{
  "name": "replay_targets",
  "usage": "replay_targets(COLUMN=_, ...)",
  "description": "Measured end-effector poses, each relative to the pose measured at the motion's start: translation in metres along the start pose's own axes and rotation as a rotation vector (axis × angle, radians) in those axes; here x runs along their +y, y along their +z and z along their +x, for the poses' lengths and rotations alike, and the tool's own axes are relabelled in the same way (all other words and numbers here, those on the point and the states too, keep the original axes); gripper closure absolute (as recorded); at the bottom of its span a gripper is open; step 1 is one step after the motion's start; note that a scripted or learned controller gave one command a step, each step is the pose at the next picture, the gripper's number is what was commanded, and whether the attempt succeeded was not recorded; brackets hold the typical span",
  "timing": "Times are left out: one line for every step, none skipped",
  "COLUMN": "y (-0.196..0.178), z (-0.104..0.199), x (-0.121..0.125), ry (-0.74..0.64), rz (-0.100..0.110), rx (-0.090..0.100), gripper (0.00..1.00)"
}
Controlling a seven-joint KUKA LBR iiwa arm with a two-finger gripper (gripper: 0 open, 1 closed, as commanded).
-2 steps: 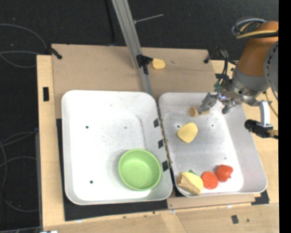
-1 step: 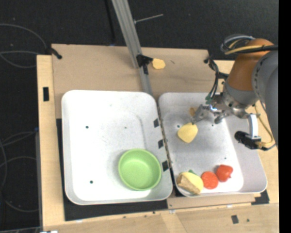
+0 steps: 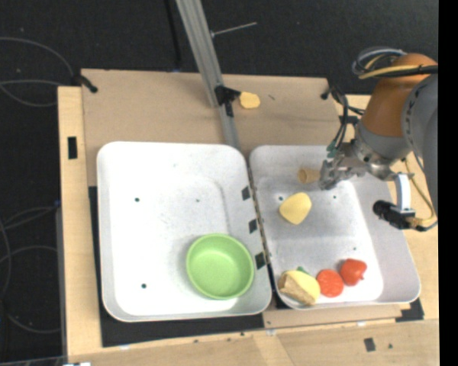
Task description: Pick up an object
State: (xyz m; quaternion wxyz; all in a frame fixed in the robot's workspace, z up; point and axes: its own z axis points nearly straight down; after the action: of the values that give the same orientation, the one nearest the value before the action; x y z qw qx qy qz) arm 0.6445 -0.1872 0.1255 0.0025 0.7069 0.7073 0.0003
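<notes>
Nearest the camera, in the right bin, a pale yellow wedge lies at the front edge beside two red pieces. The left bin holds a green bowl near its front right corner. Farther back in the right bin lies a yellow lump, and beyond it a small tan piece. The gripper hangs just beside that tan piece; whether it is spread or closed cannot be told. A small yellow object rests on the bench behind the bins.
</notes>
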Motion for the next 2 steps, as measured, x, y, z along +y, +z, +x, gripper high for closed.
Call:
replay_targets(y=-0.048, z=0.001, x=-0.002, ry=0.0, rz=-0.003, rx=0.003, gripper=1.0)
replay_targets(y=-0.093, z=-0.001, x=0.003, ry=-0.002, rz=-0.003, rx=0.002, gripper=1.0)
